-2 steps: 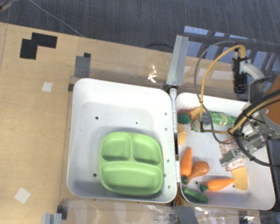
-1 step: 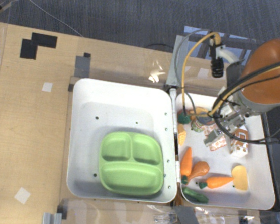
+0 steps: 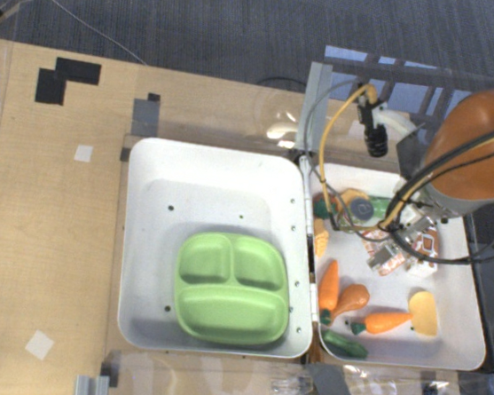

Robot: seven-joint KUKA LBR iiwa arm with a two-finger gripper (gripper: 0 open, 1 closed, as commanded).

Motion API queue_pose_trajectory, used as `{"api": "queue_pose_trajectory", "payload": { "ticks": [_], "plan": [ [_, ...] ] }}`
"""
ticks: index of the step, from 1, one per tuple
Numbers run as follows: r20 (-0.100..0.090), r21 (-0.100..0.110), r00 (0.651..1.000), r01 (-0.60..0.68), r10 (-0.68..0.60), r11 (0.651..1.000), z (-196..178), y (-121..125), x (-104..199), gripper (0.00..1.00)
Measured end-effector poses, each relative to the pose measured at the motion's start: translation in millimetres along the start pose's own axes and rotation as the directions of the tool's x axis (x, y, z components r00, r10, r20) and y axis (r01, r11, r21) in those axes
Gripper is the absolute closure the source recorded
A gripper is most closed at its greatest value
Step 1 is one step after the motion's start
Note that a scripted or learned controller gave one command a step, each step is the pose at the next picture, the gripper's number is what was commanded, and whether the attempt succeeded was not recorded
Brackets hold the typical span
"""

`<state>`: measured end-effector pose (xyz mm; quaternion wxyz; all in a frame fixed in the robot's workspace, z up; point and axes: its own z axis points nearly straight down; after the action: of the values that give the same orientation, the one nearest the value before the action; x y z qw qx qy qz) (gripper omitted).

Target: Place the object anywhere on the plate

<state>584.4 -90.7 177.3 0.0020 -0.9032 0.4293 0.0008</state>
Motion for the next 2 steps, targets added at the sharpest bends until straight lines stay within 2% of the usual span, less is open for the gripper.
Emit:
{"api": "queue_pose_trajectory", "payload": {
  "ticks": [1, 2],
  "plan": [
    [-0.002, 0.001, 0.987, 0.161, -0.161, 0.987, -14.9, 5.1, -55.8, 1.0],
    [-0.001, -0.002, 0.926, 0.377, -0.377, 0.926, -26.2, 43.5, -72.8, 1.0]
  ]
}}
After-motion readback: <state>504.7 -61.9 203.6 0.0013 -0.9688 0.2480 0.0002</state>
